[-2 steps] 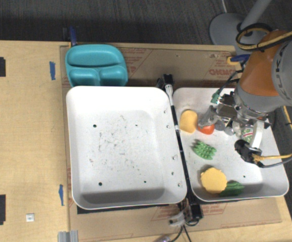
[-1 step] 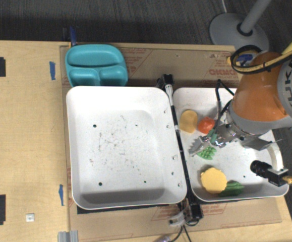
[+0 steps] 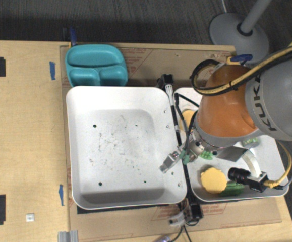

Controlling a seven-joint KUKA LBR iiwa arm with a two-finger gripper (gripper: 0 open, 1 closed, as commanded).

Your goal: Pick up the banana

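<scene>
The grey arm with its orange band (image 3: 226, 105) leans over the right bin (image 3: 274, 150) and hides most of it. A small yellow patch (image 3: 188, 118), which may be the banana, peeks out at the bin's left side, just left of the wrist. Below the wrist, the gripper (image 3: 178, 158) reaches down near the rim shared by the two bins. One metallic part (image 3: 170, 161) juts over the left bin's right edge. I see nothing held between the fingers.
A rounded yellow object (image 3: 213, 179) and a green one (image 3: 234, 188) lie at the right bin's front. The left bin (image 3: 120, 145) is white with scuff marks. A teal divided tray (image 3: 96, 64) sits behind it. Black cables (image 3: 173, 105) run along the divide.
</scene>
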